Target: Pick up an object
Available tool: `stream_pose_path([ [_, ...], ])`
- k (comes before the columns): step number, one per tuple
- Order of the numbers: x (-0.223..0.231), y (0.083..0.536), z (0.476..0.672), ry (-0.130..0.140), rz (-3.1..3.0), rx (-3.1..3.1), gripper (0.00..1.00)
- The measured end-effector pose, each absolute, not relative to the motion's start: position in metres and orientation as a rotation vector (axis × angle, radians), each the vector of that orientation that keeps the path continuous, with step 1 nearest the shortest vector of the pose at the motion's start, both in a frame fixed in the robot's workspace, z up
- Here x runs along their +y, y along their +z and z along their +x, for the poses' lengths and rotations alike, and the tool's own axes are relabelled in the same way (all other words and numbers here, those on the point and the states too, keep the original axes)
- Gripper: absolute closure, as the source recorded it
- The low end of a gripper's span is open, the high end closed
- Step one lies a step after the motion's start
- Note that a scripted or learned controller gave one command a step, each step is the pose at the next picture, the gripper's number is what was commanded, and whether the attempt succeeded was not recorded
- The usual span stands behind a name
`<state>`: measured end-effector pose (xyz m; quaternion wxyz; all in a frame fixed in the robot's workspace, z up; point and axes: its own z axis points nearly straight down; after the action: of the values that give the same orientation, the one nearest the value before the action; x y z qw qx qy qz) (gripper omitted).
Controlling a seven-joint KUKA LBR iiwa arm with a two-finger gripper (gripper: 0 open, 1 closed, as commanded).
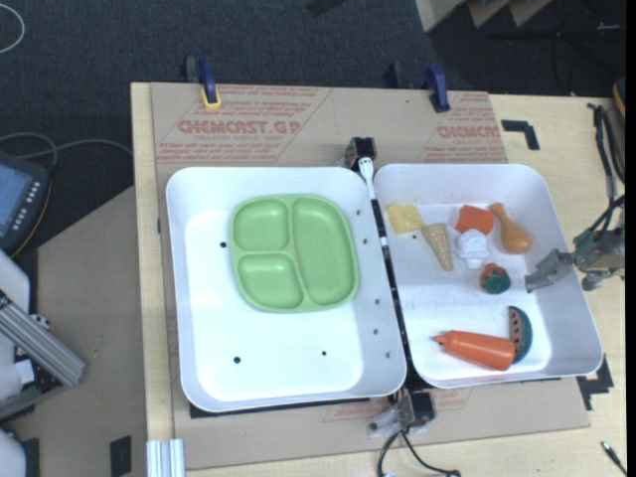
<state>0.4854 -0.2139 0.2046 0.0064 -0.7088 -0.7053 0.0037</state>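
Note:
The right bin (556,202) holds several toy foods. A yellow cheese block (403,218) and a cone (439,244) lie at its left. An orange piece (475,219), a white piece (475,249) and a drumstick (510,229) sit near the middle. A small green and red piece (495,280) lies below them. An orange carrot (475,346) and a watermelon slice (520,330) rest by the front wall. My gripper (566,266) sits low over the bin's right rim, just right of the green and red piece, with nothing visibly held.
The left bin (199,296) carries a green divided plate (294,251). Blue clamps (435,85) hold the cardboard-covered bench at the back. Cables (608,152) hang at the right edge. A dark device (18,202) stands off the bench's left.

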Motion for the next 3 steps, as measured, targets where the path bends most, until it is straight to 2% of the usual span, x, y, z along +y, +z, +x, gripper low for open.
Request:
stream_pose_path([
  [1,-0.213,0.212,0.489,0.0,-2.222,-2.222,0.0],
  [3,-0.207,0.108,0.486,0.002,-2.218,-2.217,0.0],
])
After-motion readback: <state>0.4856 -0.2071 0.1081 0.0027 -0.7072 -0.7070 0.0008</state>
